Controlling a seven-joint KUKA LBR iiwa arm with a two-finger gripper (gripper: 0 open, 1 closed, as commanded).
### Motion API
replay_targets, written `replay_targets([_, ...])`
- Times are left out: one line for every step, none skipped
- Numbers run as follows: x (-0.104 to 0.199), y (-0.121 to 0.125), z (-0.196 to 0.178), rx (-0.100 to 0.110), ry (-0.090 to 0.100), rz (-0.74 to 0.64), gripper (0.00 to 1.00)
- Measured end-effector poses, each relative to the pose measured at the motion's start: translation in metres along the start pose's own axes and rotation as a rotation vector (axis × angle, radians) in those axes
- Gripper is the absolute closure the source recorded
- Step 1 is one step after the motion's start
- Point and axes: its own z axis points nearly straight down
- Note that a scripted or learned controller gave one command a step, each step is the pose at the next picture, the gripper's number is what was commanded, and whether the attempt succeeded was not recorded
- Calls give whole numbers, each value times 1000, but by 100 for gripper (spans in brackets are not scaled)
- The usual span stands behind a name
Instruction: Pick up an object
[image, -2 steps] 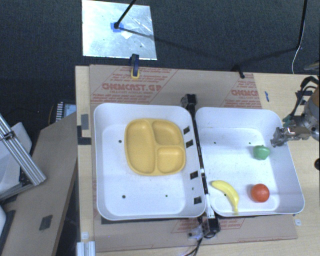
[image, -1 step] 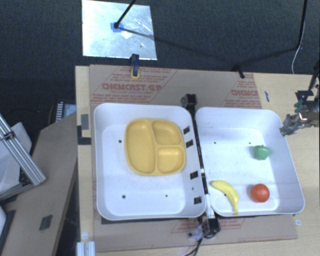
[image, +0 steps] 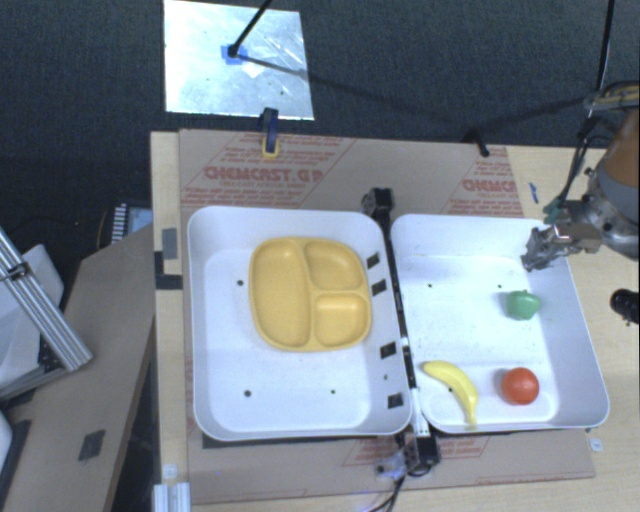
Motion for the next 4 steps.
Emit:
replay_targets([45,11,-1,-1,0,0,100])
replay_targets([92,16,11,1,1,0,100])
replay_targets([136,38,18,0,0,0,100])
replay_targets([186,54,15,-1,1,0,100])
